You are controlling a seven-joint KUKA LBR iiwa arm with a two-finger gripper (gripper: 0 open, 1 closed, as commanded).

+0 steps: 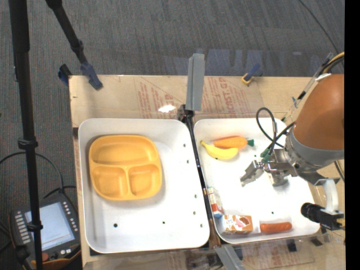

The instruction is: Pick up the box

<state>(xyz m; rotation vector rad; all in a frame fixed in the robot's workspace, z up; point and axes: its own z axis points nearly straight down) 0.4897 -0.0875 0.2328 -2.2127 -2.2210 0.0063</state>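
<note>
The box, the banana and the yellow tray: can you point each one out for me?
box [237, 224]: camera view, middle of its top face.
banana [220, 151]: camera view, middle of its curved body.
yellow tray [126, 167]: camera view, the divider between compartments.

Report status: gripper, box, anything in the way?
Gripper mid right bin, jaws open, nothing held. Box at the bin's front edge, untouched. Sausage lies just right of the box; banana and carrot far side, no obstruction.

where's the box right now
The box lies along the near edge of the right bin, just left of the sausage.
</note>
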